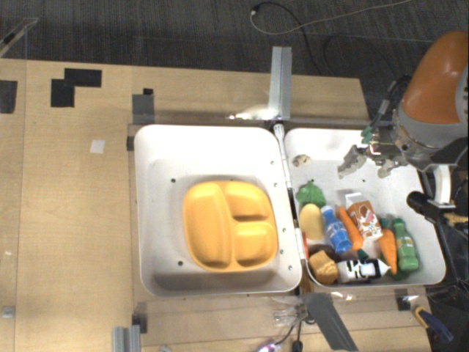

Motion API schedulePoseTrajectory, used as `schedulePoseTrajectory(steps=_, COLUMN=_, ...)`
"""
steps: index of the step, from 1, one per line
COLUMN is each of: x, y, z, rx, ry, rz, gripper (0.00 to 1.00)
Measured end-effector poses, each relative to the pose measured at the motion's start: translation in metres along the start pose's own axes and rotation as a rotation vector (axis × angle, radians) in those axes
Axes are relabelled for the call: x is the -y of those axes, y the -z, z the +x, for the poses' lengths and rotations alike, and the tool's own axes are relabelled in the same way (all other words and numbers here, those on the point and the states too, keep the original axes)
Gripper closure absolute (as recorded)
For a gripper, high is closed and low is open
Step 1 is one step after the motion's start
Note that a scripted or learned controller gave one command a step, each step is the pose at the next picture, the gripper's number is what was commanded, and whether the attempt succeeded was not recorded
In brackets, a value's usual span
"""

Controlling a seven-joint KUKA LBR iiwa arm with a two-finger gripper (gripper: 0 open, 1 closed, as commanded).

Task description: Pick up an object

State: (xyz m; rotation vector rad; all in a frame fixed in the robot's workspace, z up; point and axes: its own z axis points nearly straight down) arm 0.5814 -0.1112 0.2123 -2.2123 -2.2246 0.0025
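Observation:
My gripper [368, 163] hangs over the back part of the right bin [322, 149], its two fingers spread apart with nothing between them. Below it, toward the bin's front, lies a heap of toy food: a green broccoli-like piece [311, 194], a pale yellow piece [311, 221], a blue bottle [336, 231], an orange carrot [349, 226], a red-brown packet [364, 219], another carrot [388, 249], a green bottle [404, 246], a black-and-white bottle [363, 268] and a tan bread-like piece [323, 265]. A small pale object [300, 160] lies alone near the back left corner.
The left bin [154, 196] holds a yellow divided plate [229, 224]. A grey metal post [281, 83] stands behind the divider between the bins. The arm's orange band [436, 79] rises at the right edge.

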Motion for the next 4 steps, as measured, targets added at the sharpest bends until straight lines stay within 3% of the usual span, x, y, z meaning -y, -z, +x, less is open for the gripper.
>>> schedulePoseTrajectory(steps=1, x=0.013, y=-0.118, z=-0.003, rx=0.001, ry=-0.012, rz=-0.008, gripper=0.00)
schedulePoseTrajectory(steps=2, x=0.054, y=-0.122, z=-0.012, rx=0.006, ry=0.075, rz=-0.025, gripper=0.00)
schedulePoseTrajectory(steps=3, x=0.053, y=-0.114, z=-0.010, rx=0.001, ry=0.079, rz=-0.024, gripper=1.00)
schedulePoseTrajectory(steps=4, x=0.034, y=0.010, z=0.108, rx=0.001, ry=0.076, rz=-0.002, gripper=1.00)
